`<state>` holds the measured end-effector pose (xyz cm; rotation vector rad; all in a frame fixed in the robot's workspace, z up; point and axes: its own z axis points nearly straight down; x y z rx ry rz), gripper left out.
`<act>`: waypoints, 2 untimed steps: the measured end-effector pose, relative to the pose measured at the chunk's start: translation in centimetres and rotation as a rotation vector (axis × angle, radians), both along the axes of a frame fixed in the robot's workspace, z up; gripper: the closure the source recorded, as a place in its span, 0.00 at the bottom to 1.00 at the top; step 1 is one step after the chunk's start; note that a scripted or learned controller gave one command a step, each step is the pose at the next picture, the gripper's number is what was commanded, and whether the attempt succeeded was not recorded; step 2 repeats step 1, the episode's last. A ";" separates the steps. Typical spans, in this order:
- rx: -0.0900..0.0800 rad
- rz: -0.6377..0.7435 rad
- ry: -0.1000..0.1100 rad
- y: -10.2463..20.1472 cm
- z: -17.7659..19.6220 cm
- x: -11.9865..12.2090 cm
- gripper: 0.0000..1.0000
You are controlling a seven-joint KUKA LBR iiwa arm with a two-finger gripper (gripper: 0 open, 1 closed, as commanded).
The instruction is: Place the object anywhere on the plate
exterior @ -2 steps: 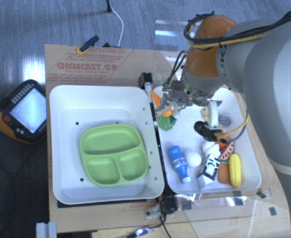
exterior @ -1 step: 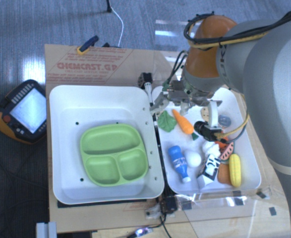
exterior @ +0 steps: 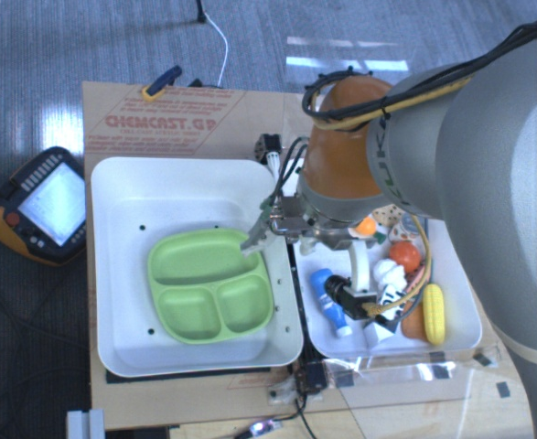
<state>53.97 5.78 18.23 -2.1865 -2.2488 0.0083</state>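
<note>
Arm wrist (exterior: 341, 154) foremost; I can't tell pincer (exterior: 254, 236) state; approach step over green plate (exterior: 209, 286); next: confirm load.

A: What can't you make out around the right bin (exterior: 469, 337)?

B: The arm (exterior: 433, 135) covers the bin's far half and its right wall.

A: And the gripper (exterior: 291, 225)?

B: It sits under the orange band, at the bin's left rim; the fingers are too hidden to judge.

A: The toys?

B: The cluster (exterior: 392, 263) under the arm is partly covered, and the shapes blur together.
</note>
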 end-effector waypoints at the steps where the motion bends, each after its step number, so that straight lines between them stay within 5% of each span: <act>1: 0.000 0.051 0.002 7.5 -0.4 -5.1 0.00; 2: 0.000 0.051 0.002 7.5 -0.4 -5.1 0.00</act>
